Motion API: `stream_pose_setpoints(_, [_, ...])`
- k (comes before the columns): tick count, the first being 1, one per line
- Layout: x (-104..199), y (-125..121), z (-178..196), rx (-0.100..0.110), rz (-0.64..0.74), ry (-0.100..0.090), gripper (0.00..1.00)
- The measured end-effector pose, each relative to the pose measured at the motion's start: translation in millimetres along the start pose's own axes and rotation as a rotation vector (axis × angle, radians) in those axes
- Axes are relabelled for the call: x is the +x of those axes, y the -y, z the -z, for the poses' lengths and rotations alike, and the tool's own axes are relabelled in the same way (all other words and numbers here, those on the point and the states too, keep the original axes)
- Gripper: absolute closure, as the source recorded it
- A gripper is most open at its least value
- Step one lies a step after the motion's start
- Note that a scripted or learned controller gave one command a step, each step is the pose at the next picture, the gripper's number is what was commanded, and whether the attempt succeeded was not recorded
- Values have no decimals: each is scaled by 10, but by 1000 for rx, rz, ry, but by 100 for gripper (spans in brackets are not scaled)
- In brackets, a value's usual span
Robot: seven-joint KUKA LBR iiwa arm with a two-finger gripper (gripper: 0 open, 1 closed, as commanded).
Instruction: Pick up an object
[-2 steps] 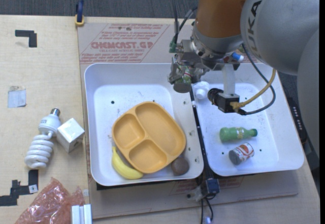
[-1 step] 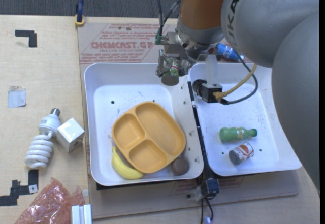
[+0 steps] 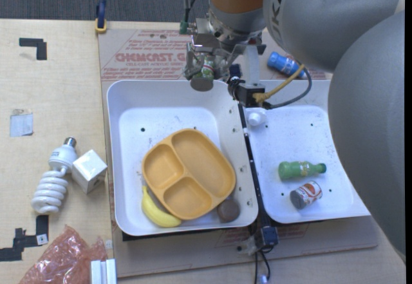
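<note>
My gripper point(image 3: 203, 75) hangs over the back rim of the left bin point(image 3: 122, 147), near its right corner. A small grey round shape with a green spot shows at its tip; I cannot make out what that is. In the left bin lies an orange divided plate point(image 3: 187, 176), tilted over a yellow banana point(image 3: 156, 212), with a brown-grey lump point(image 3: 227, 210) at its front right. The right bin point(image 3: 335, 212) holds a green bottle point(image 3: 301, 169), a small red-and-white can point(image 3: 306, 194) and a white round piece point(image 3: 256, 118) at its back left.
A blue bottle point(image 3: 283, 64) lies on the cardboard behind the right bin. Left of the bins sit a spiral light bulb point(image 3: 51, 179), a white cube point(image 3: 89, 170) and a red mesh bag point(image 3: 64, 257). The arm's bulk covers the upper right.
</note>
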State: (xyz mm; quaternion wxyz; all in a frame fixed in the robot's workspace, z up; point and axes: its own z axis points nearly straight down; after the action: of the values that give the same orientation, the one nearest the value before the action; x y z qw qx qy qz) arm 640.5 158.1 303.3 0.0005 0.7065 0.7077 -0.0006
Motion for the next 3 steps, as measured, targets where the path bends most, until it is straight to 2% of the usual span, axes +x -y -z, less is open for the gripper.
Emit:
stream_pose_setpoints(1, [1, 0, 0, 0, 0, 0, 0])
stream_pose_setpoints(2, [-213, 540, -1621, 1, -5, -1, 0])
stream_pose_setpoints(3, [-88, -100, -1625, 0, 0, 0, 0])
